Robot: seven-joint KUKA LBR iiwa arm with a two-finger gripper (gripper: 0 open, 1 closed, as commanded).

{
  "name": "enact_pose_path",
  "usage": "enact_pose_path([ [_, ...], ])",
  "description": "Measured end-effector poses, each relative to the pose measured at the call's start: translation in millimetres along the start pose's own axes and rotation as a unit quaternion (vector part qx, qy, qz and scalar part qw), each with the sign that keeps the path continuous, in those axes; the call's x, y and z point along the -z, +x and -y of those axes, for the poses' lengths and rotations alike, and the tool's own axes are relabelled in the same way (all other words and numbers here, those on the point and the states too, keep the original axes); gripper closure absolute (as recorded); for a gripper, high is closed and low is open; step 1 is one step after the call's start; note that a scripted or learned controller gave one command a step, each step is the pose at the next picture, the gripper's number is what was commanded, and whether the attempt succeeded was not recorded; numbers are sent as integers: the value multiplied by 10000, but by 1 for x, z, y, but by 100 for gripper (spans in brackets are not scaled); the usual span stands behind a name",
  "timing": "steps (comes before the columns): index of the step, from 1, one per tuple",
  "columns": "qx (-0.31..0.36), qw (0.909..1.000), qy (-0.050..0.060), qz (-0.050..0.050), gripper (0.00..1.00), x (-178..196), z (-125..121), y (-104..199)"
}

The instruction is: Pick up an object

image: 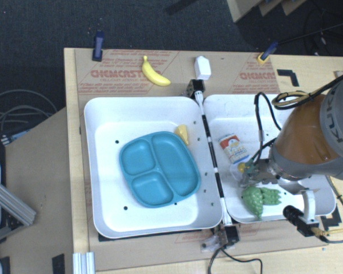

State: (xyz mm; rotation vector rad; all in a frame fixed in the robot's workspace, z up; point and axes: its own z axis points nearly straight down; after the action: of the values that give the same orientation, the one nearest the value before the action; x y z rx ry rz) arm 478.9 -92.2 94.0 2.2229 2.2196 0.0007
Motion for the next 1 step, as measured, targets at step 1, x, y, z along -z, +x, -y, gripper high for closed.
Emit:
enact_pose_path([
  [1,1,10000,1,0,0,0,0,0],
])
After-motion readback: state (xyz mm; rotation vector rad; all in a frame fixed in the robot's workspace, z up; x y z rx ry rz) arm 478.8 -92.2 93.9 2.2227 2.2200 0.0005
